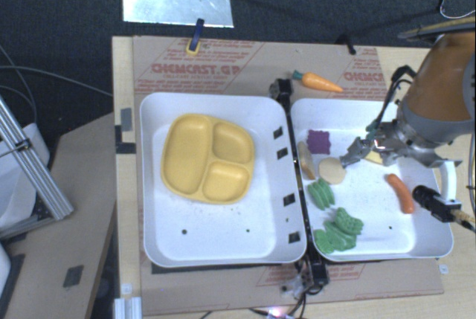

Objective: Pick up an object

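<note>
Over the right bin (428, 243) your claw (355, 155) hovers near the beige piece (332, 170) and purple block (318, 140); can't tell if it's spread.

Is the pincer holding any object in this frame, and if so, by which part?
Cannot be told. The pincer sits low in the right white bin, just beside the pale beige oval toy, but nothing is visibly lifted.
</note>
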Controlling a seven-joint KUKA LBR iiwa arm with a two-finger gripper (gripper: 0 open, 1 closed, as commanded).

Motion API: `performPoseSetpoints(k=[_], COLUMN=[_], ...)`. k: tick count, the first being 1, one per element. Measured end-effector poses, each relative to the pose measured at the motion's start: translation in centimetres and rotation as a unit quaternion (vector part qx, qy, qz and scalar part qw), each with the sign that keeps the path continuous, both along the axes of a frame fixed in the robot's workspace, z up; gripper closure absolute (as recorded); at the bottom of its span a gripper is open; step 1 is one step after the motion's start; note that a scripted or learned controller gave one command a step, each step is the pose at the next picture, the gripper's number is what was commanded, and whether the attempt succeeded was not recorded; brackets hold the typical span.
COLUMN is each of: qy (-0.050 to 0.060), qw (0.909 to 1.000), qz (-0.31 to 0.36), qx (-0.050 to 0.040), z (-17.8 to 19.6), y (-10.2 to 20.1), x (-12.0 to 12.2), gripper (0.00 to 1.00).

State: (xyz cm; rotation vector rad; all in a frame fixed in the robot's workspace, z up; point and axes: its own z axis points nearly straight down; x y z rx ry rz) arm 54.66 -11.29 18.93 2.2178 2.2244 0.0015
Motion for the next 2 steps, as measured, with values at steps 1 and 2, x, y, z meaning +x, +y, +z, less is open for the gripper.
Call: performPoseSetpoints(k=[1, 2], qy=[0.0, -0.003], qw=[1.0, 1.0], qz=[-0.002, 0.004], qx=[-0.0001, 0.0019], z=[-10.3, 0.1], y=[-3.2, 6.0], x=[2.0, -3.2], gripper=[0.0, 0.0])
